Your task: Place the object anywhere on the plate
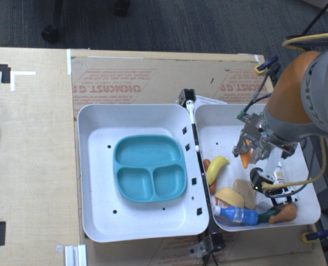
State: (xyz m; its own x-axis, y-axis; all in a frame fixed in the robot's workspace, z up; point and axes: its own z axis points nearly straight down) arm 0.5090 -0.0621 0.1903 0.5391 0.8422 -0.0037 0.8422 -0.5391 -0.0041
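The grey arm (305,101) with its orange band reaches in from the right over the right bin (225,132). The left bin (97,215) holds a teal plate (150,168) with three compartments, lying flat near the bin's middle. The gripper (246,151) hangs above the upper middle of the right bin, well apart from the plate. An orange, carrot-like object (245,160) sits right at the gripper's tip, pointing down, and looks pinched between the jaws, which are closed around its upper end. Below and to the left, a banana (216,169) lies near the bin's left wall. Along the bin's lower edge lie a yellow wedge (229,197), a tan piece (245,192), a blue bottle (237,215) and a brown pear-shaped item (285,213).
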